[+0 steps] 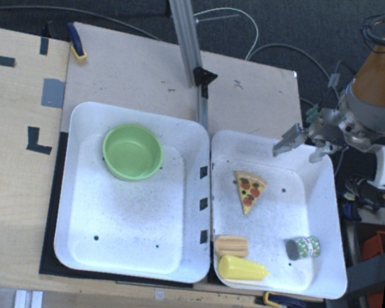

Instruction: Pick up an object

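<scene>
A toy pizza slice (248, 190) lies flat in the middle of the right bin (332, 228), point toward the near side. At that bin's near edge sit a small bun (230, 245) and, touching it, a yellow piece (241, 269); a green-patterned can (305, 247) lies toward the near right corner. The gripper (302, 146) hangs over the bin's far edge, fingers spread apart and holding nothing. A green bowl (133, 152) sits in the left bin (73, 232) on the surface (0, 193).
</scene>
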Robot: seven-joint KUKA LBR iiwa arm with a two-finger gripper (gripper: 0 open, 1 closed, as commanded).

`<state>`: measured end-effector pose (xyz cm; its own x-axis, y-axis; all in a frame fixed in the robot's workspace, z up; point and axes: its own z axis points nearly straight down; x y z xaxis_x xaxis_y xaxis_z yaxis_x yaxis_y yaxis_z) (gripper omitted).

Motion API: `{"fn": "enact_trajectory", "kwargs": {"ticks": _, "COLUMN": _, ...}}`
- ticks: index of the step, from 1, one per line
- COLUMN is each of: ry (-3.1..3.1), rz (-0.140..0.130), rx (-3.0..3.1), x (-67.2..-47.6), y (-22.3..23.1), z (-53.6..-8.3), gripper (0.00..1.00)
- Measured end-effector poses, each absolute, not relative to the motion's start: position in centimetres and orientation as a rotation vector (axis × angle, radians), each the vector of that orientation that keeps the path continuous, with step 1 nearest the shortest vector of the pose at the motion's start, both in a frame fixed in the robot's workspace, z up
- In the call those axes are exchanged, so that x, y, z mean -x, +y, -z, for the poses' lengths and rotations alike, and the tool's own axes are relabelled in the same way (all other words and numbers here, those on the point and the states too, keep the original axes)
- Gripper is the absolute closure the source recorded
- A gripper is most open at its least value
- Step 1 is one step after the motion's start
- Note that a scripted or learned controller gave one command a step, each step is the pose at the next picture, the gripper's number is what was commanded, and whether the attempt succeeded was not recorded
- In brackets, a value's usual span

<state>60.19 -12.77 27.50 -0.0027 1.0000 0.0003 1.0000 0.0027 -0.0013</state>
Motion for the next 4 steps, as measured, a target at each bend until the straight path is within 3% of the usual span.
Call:
{"fn": "enact_trajectory", "kwargs": {"ticks": 1, "ry": -2.224, "rz": -0.001, "rx": 2.218, "x": -60.2, "y": -12.8, "z": -27.5, "gripper": 0.0}}
{"fn": "enact_trajectory", "kwargs": {"ticks": 3, "ry": -2.22, "rz": -0.008, "rx": 2.217, "x": -60.5, "y": -12.9, "z": -16.9, "gripper": 0.0}}
{"fn": "enact_trajectory", "kwargs": {"ticks": 4, "ry": -2.219, "rz": -0.008, "rx": 2.216, "x": -59.4, "y": -13.2, "z": -11.4, "gripper": 0.0}}
